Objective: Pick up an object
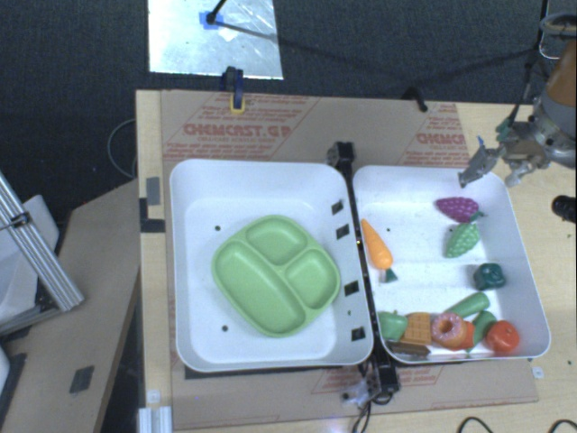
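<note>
Grey arm (561,106) with pale metal fingers (472,171); dark cables, seemingly, trail above it.

A green divided plate (275,276) lies in the left bin (194,197).

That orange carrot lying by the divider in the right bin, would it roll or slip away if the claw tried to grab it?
The carrot looks like smooth moulded plastic, so probably stiff, light and somewhat slippery. Its round, tapered body would likely roll in a curve if nudged. It lies close beside the bin wall, which may crowd the gripper.
</note>
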### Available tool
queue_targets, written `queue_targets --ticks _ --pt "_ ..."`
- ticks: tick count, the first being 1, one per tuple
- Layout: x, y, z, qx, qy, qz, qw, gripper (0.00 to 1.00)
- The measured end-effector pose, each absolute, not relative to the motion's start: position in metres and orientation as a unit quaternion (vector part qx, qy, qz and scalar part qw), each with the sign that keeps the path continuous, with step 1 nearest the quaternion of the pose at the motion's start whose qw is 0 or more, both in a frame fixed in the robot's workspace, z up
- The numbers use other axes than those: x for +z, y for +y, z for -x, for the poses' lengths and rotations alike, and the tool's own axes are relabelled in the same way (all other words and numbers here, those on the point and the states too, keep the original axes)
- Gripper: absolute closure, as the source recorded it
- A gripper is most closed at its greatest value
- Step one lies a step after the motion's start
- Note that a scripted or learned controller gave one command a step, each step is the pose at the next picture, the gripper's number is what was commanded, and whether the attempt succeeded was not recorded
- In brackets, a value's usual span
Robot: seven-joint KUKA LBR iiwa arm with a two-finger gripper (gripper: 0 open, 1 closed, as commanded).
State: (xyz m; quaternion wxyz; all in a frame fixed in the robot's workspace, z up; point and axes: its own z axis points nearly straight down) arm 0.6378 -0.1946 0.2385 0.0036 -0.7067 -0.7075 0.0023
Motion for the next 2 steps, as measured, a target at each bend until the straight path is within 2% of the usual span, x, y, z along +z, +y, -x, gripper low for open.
queue_targets --ticks 1,2 --pt "0.245 -0.194 -0.640 -0.0005 -0.708 0.706 -0.001 0.00" --pt "0.203 -0.192 -0.643 0.0002 -0.709 0.705 0.000 0.00"
